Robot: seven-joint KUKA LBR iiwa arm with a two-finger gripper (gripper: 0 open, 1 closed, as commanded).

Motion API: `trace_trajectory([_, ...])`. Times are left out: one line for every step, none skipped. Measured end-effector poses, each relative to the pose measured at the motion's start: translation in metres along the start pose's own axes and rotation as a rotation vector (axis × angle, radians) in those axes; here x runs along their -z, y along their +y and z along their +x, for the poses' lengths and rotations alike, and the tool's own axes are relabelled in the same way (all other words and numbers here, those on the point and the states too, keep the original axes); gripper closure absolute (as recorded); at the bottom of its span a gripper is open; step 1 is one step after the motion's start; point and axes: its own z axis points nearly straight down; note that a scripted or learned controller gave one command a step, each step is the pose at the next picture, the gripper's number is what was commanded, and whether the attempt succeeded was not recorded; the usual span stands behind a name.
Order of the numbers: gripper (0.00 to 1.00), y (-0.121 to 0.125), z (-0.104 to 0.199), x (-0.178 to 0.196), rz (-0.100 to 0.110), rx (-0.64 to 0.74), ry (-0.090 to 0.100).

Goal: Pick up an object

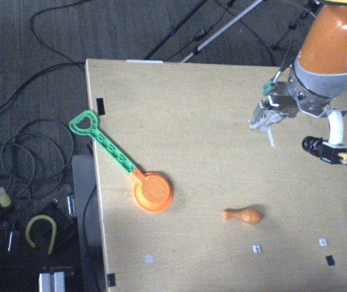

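The arm (326,41) reaches in over the right edge of the table (222,102), its orange band above a grey wrist. The hand (264,121) hangs over the table's upper right part, pointing down and to the left; nothing shows between its fingers, and how far apart they stand cannot be told from this view.

Two things lie on the pale wooden surface. A strainer (130,169) lies near the left edge, its green handle running up and left so that its looped end sticks out past that edge, and its round orange mesh head rests toward the middle of the table. A small orange pear-shaped object (245,215) lies on its side nearer the front edge, right of the strainer's head and well apart from it, its thin end pointing left. It is below the hand and well apart from it.

Small dark and pale markers (256,248) dot the table near the front right corner. Cables (15,157) lie on the dark floor left of the table.
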Motion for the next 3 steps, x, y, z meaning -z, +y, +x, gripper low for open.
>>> trace_trajectory([1.00,0.009,-0.017,0.066,-0.001,-0.383,-0.003])
trace_trajectory([1.00,0.010,-0.017,0.074,0.001,-0.383,-0.007])
trace_trajectory([1.00,-0.078,-0.009,0.115,-0.001,-0.435,-0.001])
